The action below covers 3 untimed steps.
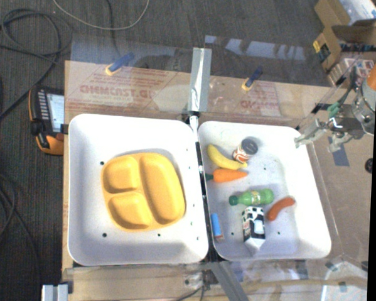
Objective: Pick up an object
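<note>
1. The tool hangs at the right edge of the frame, just outside the upper right corner of the right bin. It carries nothing. Whether it is apart or together I cannot tell: the metal parts there are too small and tangled to read.

2. Everything worth picking lies in that right bin, presumably so the arm can reach it from its own side. A banana and a small can sit near the top, touching or nearly so. A carrot lies just below them.

3. Lower down, a green bottle lies on its side, beside an orange-red sausage. A milk carton has tipped over near the bottom, and a small blue piece rests against the left wall.

4. The left bin holds a yellow divided tray.

5. I'd judge the sausage or the can the likeliest first target, being nearest the tool.
</note>
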{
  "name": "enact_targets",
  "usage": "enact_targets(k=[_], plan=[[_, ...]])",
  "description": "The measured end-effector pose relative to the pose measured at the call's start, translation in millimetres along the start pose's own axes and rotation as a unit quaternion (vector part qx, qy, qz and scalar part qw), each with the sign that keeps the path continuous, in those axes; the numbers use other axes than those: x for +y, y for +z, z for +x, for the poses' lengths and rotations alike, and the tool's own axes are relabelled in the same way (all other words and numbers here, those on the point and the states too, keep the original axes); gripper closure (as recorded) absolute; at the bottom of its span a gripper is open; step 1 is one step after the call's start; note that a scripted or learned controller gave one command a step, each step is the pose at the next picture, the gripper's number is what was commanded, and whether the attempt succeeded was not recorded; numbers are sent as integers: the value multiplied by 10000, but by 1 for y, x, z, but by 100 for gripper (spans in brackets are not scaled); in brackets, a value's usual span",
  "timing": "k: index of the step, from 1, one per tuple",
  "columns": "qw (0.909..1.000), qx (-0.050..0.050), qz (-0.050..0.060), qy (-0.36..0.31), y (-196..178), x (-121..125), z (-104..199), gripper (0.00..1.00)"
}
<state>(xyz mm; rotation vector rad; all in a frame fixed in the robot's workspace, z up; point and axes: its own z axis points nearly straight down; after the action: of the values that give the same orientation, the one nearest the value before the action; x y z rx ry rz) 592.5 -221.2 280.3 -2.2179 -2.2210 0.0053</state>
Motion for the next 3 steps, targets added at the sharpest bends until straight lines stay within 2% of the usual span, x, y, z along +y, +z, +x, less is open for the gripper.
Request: enact_targets(k=[1, 2, 3], plan=[[9970, -5, -49, 777, 167, -49, 34, 0], [9941, -17, -93, -1085, 191, -84, 14, 0], [9940, -30, -113, -1084, 182, -82, 14, 100]])
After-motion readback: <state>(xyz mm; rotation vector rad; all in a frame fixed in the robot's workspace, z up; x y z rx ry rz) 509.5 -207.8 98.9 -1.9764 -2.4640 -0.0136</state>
